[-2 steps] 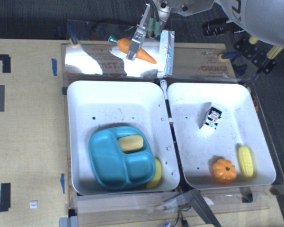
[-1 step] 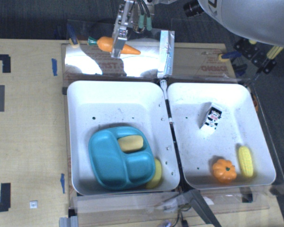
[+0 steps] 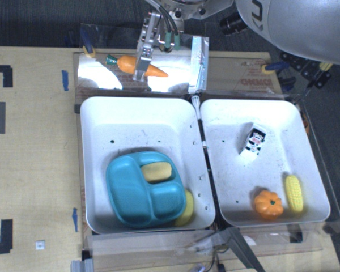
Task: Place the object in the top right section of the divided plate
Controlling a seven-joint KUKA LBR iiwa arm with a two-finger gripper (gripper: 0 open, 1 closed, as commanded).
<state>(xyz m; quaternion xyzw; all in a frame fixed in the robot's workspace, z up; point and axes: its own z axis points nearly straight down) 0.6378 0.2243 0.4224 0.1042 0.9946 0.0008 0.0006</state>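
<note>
Blue divided plate (image 3: 141, 189) held a yellow piece (image 3: 157, 171) in its top right section; beyond it we saw the claw (image 3: 143, 67) above a carrot (image 3: 139, 66), grip unclear.

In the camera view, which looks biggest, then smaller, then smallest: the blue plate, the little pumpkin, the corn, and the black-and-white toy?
1. blue plate, by far
2. pumpkin and corn, too alike to rank
3. black-and-white toy, slightly smallest

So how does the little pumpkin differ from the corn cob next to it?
The pumpkin is round and orange with a green stem; the corn cob is long, slim and yellow. The pumpkin sits nearer the front rim of the right bin, the corn closer to its right wall. Both look like toy food.
</note>
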